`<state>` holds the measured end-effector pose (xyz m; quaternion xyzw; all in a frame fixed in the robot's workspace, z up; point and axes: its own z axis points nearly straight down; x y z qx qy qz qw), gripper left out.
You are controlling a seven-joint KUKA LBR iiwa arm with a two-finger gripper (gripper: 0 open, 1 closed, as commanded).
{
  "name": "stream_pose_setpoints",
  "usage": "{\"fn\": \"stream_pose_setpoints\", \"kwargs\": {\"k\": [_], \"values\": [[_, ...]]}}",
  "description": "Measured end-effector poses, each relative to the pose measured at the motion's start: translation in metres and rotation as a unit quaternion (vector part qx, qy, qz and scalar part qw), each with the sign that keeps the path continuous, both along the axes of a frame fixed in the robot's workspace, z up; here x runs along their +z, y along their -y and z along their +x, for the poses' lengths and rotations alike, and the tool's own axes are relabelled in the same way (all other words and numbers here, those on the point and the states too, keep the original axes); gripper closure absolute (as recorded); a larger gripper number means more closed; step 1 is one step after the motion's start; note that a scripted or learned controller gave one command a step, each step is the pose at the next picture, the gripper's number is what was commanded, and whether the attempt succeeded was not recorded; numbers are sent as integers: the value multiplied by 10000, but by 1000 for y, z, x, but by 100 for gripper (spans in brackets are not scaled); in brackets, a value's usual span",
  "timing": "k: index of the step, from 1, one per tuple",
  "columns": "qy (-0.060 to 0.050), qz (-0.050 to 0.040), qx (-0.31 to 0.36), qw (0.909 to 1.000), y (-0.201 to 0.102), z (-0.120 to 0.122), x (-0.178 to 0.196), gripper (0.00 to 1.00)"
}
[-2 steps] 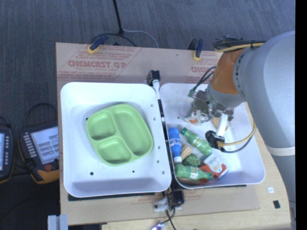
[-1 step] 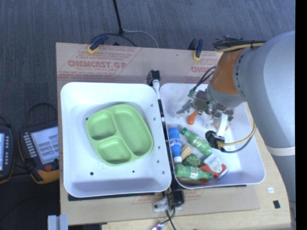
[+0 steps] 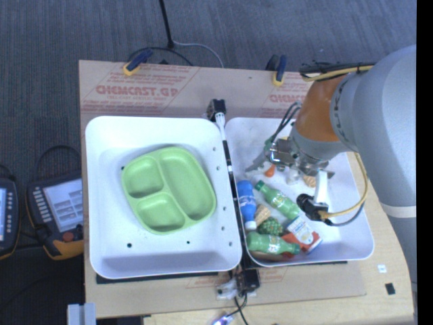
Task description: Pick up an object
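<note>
My gripper (image 3: 287, 162) hangs low over the back half of the right bin (image 3: 352, 239), below the orange wrist band (image 3: 318, 117). Just under and in front of it lie a small orange piece (image 3: 270, 171) and a green bottle with a white label (image 3: 279, 201). A blue-capped bottle (image 3: 245, 199) lies against the bin's left wall. Toward the front sit a second green bottle (image 3: 269, 244), a green bumpy object (image 3: 270, 226) and a red and white packet (image 3: 302, 233). The wrist hides whatever lies directly beneath it.
The left bin (image 3: 108, 249) holds a light green divided plate (image 3: 168, 189). A black and white tool (image 3: 218, 110) lies on the divider between the bins. A yellow cable (image 3: 352, 208) loops from the wrist over the right bin. Clamps grip the bench's far edge.
</note>
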<state>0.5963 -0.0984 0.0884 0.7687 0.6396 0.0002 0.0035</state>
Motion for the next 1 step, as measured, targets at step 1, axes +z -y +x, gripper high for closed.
{"fn": "stream_pose_setpoints", "kwargs": {"k": [1], "values": [[22, -8, -1, 10000, 1, 1, 11, 100]]}}
